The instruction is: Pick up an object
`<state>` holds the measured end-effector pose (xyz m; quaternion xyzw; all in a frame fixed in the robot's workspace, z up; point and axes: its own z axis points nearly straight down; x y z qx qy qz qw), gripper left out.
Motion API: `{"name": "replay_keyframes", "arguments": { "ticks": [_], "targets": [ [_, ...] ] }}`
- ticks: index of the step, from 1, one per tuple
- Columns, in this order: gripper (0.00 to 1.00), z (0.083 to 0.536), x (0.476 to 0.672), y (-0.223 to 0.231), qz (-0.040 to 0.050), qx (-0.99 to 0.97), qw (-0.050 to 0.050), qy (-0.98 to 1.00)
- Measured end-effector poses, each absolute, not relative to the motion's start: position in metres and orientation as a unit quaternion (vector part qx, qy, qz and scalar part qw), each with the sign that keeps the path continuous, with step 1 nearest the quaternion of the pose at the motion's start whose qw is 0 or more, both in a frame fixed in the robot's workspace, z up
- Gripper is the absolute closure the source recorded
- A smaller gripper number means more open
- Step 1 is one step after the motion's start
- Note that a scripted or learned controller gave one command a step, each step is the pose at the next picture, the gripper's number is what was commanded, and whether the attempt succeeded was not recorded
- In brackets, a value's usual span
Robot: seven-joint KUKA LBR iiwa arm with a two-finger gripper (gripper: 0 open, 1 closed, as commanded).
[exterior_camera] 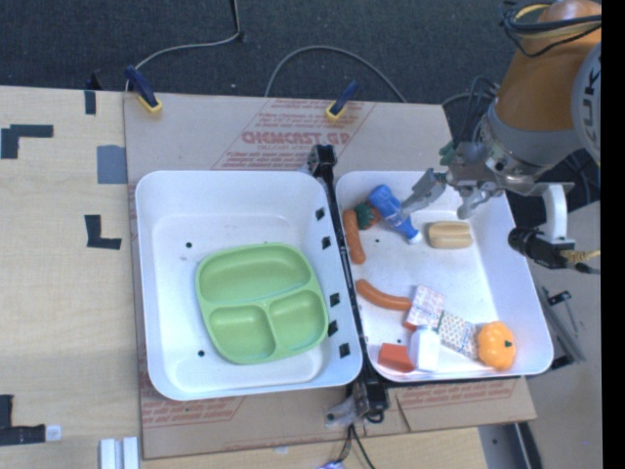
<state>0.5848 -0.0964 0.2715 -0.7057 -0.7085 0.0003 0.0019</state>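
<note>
My gripper [447, 192] hangs open over the far part of the right bin [518, 291], its two grey fingers spread with nothing between them. A blue bottle [391, 210] lies just left of the fingers, and a tan bread roll [449, 234] lies just below them. Further down the bin lie two orange sausages [353, 236] [384, 297], two patterned packets [424, 308] [455, 332], a white block [426, 349], a red piece [394, 358] and a small orange pumpkin [495, 345].
The left bin [166, 262] holds a green divided plate [262, 301]. A black divider clamp [323, 159] joins the bins. The bins stand on cardboard [225, 130] held by blue and yellow clips. Cables run along the far side.
</note>
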Motion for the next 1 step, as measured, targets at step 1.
{"name": "replay_keyframes", "arguments": {
  "ticks": [1],
  "targets": [
    [0.00, 0.1975, 0.6418, -0.0731, 0.0010, -0.706, 0.002, -0.708]
  ]
}}
